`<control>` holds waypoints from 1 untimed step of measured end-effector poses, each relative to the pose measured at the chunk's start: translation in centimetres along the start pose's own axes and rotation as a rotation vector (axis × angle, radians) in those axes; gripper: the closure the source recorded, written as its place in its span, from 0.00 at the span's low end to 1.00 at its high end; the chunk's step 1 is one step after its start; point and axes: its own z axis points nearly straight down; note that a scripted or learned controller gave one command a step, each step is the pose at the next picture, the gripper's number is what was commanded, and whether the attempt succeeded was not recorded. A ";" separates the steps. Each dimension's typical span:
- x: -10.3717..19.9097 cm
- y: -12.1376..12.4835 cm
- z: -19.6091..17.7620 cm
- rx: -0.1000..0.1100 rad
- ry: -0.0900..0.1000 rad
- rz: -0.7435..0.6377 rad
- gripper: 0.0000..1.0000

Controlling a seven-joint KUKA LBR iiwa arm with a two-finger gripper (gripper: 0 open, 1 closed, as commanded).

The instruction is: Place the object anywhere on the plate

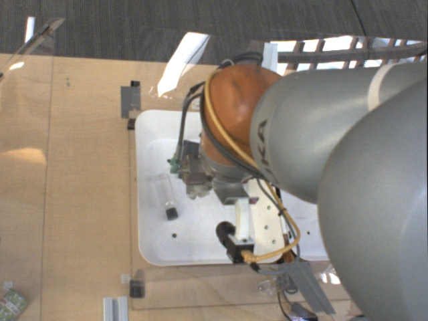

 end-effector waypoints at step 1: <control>1.0 -0.3 13.3 -0.002 0.003 0.146 1.00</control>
